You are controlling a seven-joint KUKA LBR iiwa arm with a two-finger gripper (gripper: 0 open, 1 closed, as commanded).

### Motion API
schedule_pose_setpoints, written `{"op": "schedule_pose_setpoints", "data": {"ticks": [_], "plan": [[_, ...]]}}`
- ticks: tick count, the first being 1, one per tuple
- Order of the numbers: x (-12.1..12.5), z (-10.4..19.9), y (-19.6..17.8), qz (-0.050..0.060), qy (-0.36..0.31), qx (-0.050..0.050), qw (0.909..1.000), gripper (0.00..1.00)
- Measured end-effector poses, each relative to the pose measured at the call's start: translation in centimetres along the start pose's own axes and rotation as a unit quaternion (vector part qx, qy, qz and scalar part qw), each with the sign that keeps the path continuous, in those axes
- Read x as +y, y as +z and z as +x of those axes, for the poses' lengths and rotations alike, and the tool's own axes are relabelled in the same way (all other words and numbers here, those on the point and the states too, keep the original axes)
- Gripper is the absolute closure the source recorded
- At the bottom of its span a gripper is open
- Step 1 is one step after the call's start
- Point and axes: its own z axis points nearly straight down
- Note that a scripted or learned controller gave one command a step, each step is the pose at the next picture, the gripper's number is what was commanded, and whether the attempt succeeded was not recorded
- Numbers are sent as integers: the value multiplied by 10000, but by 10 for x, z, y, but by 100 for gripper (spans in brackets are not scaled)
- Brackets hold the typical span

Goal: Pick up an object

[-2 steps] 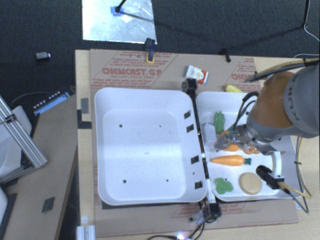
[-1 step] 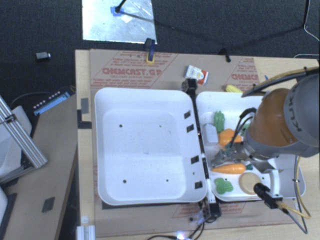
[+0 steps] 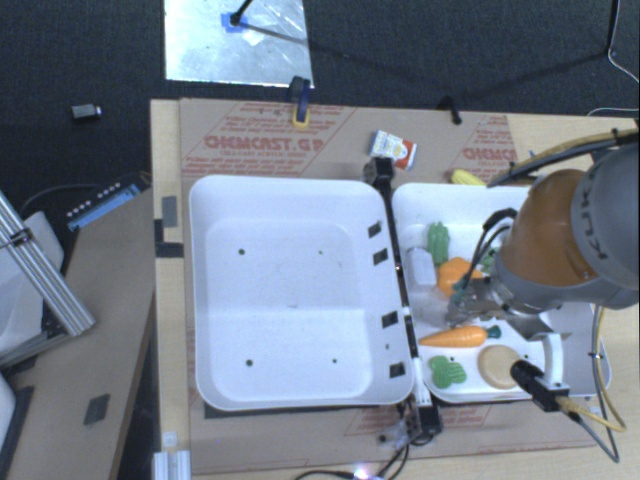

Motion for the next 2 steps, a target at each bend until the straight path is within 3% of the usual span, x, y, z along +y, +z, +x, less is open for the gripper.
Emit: {"op": "schedule_pose_setpoints", "data": {"ticks": [1,2], "plan": [[35,21,-450,-94,-25,-14,10000,100],[18,68,-337,56,-33,5,10000,100]]}}
